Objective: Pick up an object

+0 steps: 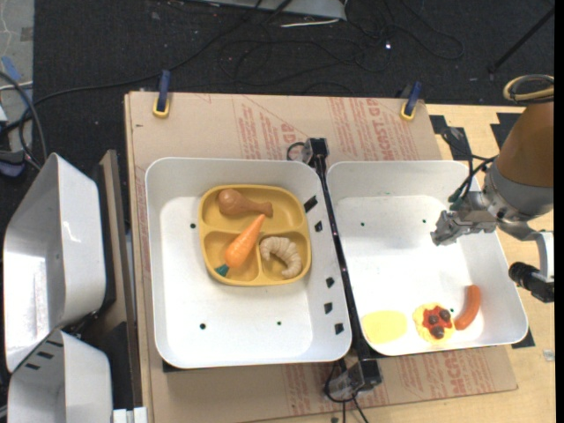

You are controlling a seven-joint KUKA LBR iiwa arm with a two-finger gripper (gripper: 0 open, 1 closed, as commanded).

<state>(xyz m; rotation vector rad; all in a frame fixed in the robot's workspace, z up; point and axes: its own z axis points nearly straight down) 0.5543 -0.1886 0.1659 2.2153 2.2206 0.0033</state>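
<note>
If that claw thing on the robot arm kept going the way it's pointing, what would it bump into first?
The end effector hangs over the right bin, pointing down and slightly left. Going straight on, it would probably meet that bin's bare white floor first. The sausage and yellow disc lie nearer the front, off that line, though depth is uncertain.

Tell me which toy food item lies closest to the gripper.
The orange sausage, lying at a slant near the right bin's front right corner, below the gripper. The pizza slice and yellow disc lie further left; the rest sit in the left bin's tray.
</note>
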